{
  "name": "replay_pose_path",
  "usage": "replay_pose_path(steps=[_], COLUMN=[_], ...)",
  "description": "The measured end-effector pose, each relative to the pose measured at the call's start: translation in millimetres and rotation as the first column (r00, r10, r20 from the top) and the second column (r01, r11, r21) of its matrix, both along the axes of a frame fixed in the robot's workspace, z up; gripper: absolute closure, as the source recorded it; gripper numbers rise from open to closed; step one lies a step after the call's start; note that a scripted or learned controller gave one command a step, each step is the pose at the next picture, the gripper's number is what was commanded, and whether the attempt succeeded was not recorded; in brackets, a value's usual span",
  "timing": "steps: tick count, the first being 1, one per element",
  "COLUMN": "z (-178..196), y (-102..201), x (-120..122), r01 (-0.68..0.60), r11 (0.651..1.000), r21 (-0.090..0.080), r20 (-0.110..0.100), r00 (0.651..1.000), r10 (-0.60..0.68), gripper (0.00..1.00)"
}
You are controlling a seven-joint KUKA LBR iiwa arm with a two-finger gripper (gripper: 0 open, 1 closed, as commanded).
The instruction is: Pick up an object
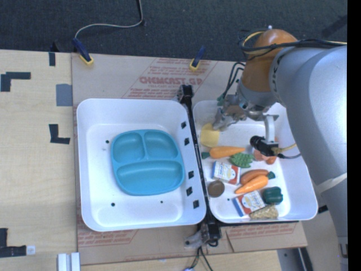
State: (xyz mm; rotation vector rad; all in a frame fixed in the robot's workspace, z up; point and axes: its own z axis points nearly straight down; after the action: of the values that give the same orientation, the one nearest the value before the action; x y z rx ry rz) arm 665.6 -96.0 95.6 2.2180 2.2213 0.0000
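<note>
Gripper (221,119) hangs low in the right bin (299,193), grip unreadable from here. Yellow block (210,135) sits just beside it at seven o'clock, against the bin's left wall.

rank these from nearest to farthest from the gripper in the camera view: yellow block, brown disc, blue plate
1. yellow block: right bin, just below-left of the gripper
2. brown disc: right bin, lower down by the divider
3. blue plate: left bin, across the divider
</note>
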Motion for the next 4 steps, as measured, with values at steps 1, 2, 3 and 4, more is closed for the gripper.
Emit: replay_pose_path(steps=[1,2,3,4], z=[-0.3,89.2,16.5,-9.3], y=[0.0,13.4,-6.8,-16.4], x=[-0.2,-53.3,-89.1,-30.4], r01=[0.0,0.0,0.001,-0.001], r11=[1.0,1.0,1.0,1.0], r21=[0.0,0.002,0.002,0.001], r20=[0.0,-0.002,-0.006,0.002], r00=[1.0,1.0,1.0,1.0], r10=[0.0,0.0,-0.001,0.001], gripper=[0.0,0.0,0.0,0.0])
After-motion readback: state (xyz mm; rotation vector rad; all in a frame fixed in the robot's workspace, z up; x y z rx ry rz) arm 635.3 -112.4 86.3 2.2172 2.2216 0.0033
